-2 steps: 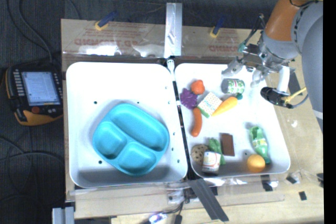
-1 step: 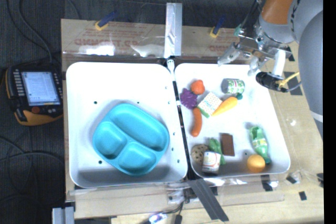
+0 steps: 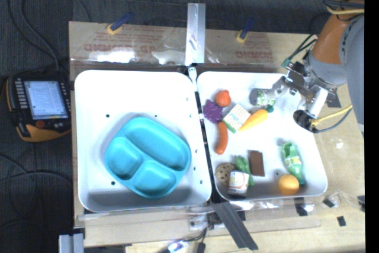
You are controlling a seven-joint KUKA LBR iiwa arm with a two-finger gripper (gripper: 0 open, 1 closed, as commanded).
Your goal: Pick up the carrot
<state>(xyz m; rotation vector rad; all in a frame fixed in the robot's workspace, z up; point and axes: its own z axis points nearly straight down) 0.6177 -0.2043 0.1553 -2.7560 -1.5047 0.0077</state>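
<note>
Nearest the camera, along the front of the right bin (image 3: 320,183): a cookie (image 3: 223,172), a small can (image 3: 238,182), a green piece (image 3: 243,163), a brown choc bar (image 3: 256,162), an orange (image 3: 288,184) and a green packet (image 3: 292,160) just above it. Left bin (image 3: 89,127) holds a blue divided tray (image 3: 148,155), tilted, approx mid-bin. Further back in the right bin: a sausage (image 3: 221,137) by the divider, a purple grape bunch (image 3: 212,110), a tomato (image 3: 222,98), a small white box (image 3: 236,117). The carrot (image 3: 254,119) lies on the bin floor, touching the box on its right, leaf end pointing up-right. The gripper (image 3: 266,95) sits just above the carrot's leaf end, near the back of the bin; whether its fingers are spread or closed — can't tell, and nothing is seen betw. them. Arm w/ orange band (image 3: 331,47) comes in from the right. Far left, off the bench, a teach pendant (image 3: 38,105).
</note>
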